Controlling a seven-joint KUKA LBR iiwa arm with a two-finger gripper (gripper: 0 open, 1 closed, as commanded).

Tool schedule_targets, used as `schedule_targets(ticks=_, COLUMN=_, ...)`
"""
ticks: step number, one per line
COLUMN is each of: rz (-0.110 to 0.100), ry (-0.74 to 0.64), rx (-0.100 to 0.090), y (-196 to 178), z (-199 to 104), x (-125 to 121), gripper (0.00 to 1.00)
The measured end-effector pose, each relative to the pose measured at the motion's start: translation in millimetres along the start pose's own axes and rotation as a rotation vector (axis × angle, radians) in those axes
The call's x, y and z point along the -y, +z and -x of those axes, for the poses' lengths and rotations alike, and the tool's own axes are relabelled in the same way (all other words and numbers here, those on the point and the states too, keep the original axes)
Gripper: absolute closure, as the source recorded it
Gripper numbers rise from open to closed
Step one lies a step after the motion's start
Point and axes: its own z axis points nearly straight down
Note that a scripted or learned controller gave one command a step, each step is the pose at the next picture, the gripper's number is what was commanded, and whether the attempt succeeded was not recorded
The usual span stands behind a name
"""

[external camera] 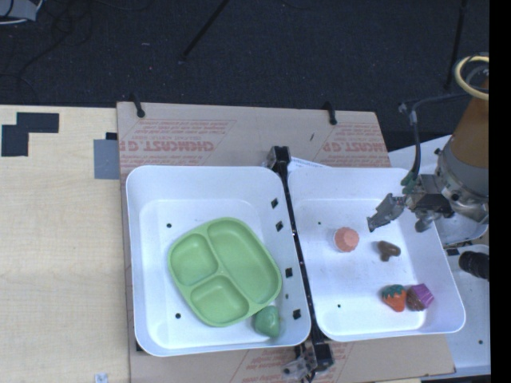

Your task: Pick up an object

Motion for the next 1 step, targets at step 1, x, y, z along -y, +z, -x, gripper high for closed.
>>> schedule_targets(ticks=1, rz=0.011, ry=-0.002, rx=0.001, y=-5.7, z=0.1, x=-1.6, gripper=0.0)
